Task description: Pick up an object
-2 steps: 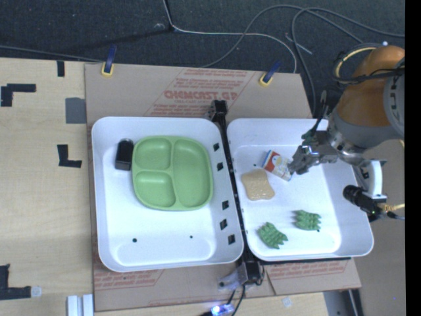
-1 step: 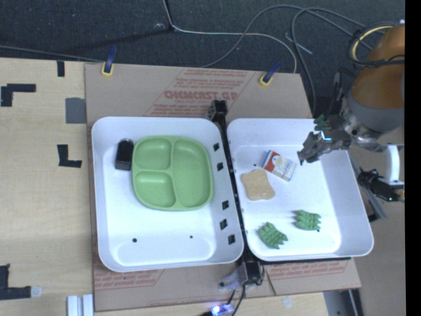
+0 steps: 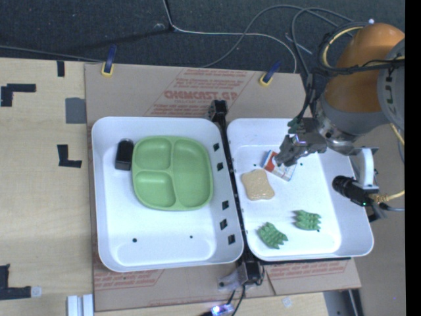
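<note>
Two green leafy pieces (image 3: pixel 272 235) (image 3: pixel 306 220) sit at the right bin's (image 3: pixel 352 242) near edge, tan bread slice (image 3: pixel 257 185) just behind them. Gripper (image 3: pixel 287 155) hangs low over a small red-and-white item (image 3: pixel 276 164) — can't tell whether it's gripped or the claw's state. Left bin (image 3: pixel 108 242): green divided plate (image 3: pixel 173 173), black block (image 3: pixel 124 155) beside it. Cardboard sheet (image 3: pixel 197 91) under both bins — wooden bench (image 3: pixel 39 196), dark carpet (image 3: pixel 79 12), loose cables (image 3: pixel 263 25) behind.

Gripper (image 3: pixel 287 155) over right bin (image 3: pixel 329 245) upper middle, touching red-white packet (image 3: pixel 275 164); tan bread (image 3: pixel 257 185) just beside.
</note>
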Available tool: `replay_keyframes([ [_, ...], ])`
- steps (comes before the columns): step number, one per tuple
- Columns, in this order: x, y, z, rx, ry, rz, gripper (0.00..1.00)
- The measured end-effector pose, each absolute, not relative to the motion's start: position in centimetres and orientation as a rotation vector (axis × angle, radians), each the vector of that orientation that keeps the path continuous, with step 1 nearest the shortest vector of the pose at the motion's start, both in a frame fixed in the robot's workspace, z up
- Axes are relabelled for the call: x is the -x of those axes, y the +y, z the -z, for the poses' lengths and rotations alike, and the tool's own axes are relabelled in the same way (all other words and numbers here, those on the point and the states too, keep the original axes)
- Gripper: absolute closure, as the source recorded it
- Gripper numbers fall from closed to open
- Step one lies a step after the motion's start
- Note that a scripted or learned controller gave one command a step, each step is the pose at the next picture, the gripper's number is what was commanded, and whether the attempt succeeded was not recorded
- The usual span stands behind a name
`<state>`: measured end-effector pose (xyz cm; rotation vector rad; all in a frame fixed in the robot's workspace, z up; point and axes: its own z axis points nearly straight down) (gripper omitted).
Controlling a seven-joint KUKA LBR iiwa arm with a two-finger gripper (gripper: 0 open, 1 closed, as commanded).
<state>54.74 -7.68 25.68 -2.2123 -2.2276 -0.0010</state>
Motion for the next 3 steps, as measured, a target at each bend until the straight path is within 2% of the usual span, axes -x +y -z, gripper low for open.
replay_keyframes([
  [2, -54.0, 2.5, -23.9, 2.213, -2.226, -0.003, 1.0],
  [3, -54.7, 7.6, -23.7, 2.213, -2.228, -0.001, 1.0],
])
